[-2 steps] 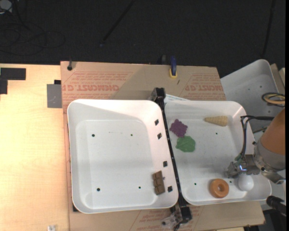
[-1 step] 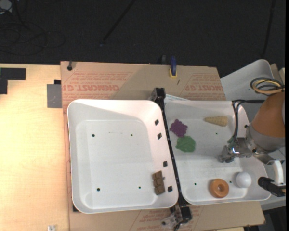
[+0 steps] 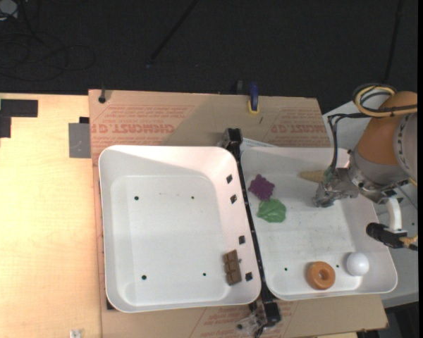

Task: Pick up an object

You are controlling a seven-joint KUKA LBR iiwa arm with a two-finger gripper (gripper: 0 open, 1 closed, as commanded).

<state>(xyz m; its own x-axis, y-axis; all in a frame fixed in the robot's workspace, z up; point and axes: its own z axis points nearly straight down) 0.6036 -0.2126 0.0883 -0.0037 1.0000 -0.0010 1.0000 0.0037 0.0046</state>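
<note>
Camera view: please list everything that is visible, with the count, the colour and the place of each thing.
Left bin: 1, white, centre of the bench.
Right bin: 1, white, beside the left bin.
Brown block: 1, brown, left bin, near its right wall at the front.
Purple object: 1, purple, right bin, upper left.
Green object: 1, green, right bin, just below the purple object.
Orange ring: 1, orange, right bin, front.
White ball: 1, white, right bin, front right corner.
Blue clamp: 1, blue, back edge of the cardboard.
Arm: 1, grey and orange, right side.
Gripper: 1, dark metal, low over the right bin.
</note>
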